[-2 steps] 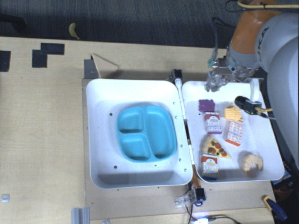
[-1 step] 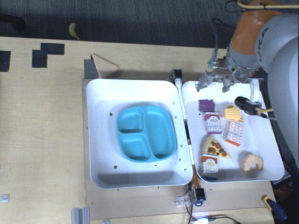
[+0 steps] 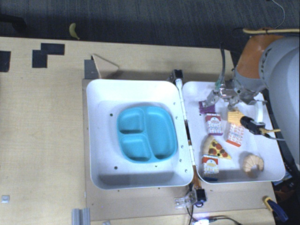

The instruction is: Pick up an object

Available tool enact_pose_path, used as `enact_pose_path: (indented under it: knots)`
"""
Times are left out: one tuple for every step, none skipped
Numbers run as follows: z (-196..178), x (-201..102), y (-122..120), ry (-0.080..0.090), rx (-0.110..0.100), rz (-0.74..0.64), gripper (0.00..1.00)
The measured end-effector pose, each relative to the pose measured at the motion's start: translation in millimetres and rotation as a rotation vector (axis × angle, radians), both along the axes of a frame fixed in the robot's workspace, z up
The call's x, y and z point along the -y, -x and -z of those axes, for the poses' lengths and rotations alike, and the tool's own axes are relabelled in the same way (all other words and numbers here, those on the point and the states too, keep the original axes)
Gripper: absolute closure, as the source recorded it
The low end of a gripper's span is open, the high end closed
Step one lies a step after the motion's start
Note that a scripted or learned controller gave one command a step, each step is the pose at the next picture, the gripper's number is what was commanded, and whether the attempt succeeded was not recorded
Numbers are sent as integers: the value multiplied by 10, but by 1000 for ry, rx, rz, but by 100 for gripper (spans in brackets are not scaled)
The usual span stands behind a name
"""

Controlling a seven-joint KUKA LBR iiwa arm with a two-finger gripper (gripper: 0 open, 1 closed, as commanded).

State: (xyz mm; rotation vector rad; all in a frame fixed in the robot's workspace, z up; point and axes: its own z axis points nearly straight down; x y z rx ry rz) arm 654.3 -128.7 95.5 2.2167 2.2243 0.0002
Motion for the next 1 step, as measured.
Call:
enact_pose_path:
  knots:
    - [-128, -16, -26, 1, 6, -8, 100]
